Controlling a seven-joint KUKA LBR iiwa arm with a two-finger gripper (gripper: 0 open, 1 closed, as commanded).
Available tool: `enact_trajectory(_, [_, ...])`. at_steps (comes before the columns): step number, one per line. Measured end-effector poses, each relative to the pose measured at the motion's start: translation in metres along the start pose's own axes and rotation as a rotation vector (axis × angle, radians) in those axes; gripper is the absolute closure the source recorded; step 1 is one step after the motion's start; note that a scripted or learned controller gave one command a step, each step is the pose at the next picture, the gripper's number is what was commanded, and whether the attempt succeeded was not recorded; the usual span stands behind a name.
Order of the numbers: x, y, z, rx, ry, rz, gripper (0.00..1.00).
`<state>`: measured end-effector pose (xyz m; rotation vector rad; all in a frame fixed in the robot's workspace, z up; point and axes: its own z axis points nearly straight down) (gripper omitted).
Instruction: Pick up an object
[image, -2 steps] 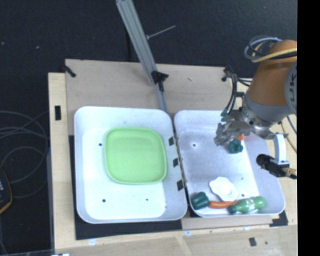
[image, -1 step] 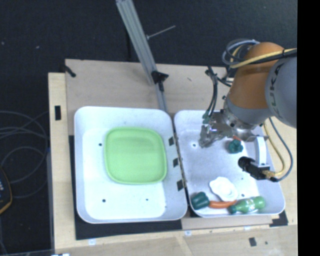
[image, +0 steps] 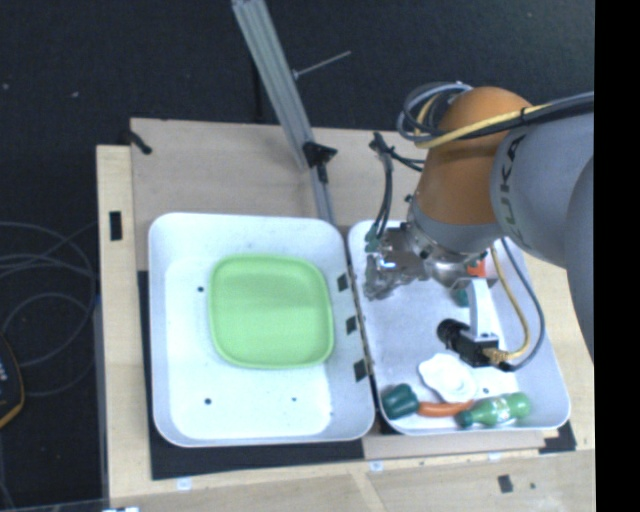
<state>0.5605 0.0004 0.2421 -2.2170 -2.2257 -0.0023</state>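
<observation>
The arm's jaws hang low over the upper left corner of the right bin (image: 548, 395); whether they are open cannot be told. The toys lie well apart from them at the bin's near edge: a dark green block (image: 398, 401), a white piece (image: 447, 376), a green bottle (image: 497, 409). A green plate (image: 270, 310) sits in the left bin (image: 180, 300).

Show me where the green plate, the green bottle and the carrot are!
green plate (image: 271, 310), camera view, middle of its flat face.
green bottle (image: 495, 410), camera view, middle of its body.
carrot (image: 440, 408), camera view, orange shaft.
</observation>
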Motion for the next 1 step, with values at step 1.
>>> enact_trajectory(1, [0.0581, 0.0066, -0.0077, 0.0, 0.0, -0.001, 1.0])
